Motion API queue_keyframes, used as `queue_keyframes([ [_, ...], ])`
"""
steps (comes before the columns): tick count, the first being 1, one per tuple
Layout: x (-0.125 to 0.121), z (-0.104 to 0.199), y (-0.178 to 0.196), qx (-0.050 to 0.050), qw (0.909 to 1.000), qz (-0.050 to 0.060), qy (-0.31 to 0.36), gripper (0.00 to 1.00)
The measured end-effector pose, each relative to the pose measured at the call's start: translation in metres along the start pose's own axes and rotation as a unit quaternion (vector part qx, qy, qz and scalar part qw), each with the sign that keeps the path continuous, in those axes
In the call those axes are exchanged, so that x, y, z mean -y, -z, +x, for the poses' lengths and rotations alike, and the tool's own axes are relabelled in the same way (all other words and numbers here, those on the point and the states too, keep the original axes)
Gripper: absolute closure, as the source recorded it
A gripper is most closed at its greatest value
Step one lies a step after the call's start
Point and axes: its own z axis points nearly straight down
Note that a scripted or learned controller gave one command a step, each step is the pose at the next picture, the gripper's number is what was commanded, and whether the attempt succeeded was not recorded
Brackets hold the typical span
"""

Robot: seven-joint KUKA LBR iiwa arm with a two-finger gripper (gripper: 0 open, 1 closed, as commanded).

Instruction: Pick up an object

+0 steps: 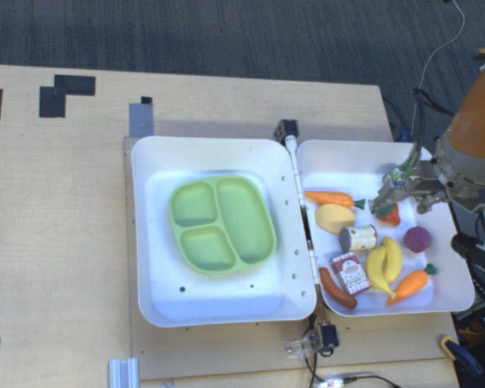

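- Gripper (pixel 388 196) hangs over the right bin (pixel 461 297), at twelve o'clock of the banana (pixel 385 265).
- Grip state: cannot tell.
- Best descend straight onto one isolated toy, avoiding neighbours.

The pale wooden surface (pixel 56 241) bears two white bins. The left bin (pixel 145 241) and right bin (pixel 461 297) sit touching, side by side.
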Motion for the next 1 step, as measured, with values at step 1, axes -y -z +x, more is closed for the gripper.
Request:
queue_keyframes([
  [1, -0.0284, -0.0033, -0.1408, 0.001, 1.0000, -0.004, -0.001, 0.00],
])
